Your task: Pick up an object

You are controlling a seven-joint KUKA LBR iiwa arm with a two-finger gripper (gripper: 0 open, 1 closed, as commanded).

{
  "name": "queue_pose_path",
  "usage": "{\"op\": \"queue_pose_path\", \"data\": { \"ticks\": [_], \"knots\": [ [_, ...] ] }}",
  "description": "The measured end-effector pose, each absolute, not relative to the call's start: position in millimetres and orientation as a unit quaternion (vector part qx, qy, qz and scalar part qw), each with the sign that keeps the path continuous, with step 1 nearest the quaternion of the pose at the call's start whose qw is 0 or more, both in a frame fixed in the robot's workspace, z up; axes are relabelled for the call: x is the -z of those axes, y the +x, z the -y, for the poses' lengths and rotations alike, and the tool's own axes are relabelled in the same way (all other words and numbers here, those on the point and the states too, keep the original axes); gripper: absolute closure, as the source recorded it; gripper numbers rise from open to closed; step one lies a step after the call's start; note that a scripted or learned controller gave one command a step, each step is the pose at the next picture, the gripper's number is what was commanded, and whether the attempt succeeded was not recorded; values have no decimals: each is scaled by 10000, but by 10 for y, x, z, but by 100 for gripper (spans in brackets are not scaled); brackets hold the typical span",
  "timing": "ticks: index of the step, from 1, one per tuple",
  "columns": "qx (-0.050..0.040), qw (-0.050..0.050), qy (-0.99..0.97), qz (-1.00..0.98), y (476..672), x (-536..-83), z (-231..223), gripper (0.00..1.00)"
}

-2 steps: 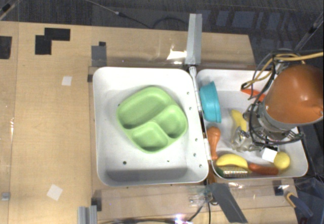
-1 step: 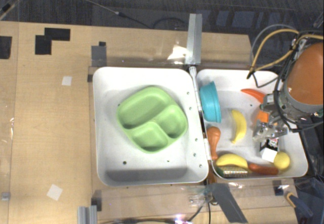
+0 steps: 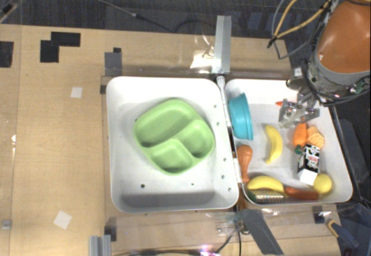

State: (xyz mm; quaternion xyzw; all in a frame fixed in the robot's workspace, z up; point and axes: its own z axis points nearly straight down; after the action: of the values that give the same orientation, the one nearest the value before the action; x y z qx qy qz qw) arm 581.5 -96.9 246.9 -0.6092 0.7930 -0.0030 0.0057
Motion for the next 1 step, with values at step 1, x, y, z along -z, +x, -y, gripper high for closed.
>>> {"op": "queue_pose_path", "data": {
  "ticks": [1],
  "knots": [
    [18,40,-6076,-7942,5803,-2450,990,0]
  ]
}}
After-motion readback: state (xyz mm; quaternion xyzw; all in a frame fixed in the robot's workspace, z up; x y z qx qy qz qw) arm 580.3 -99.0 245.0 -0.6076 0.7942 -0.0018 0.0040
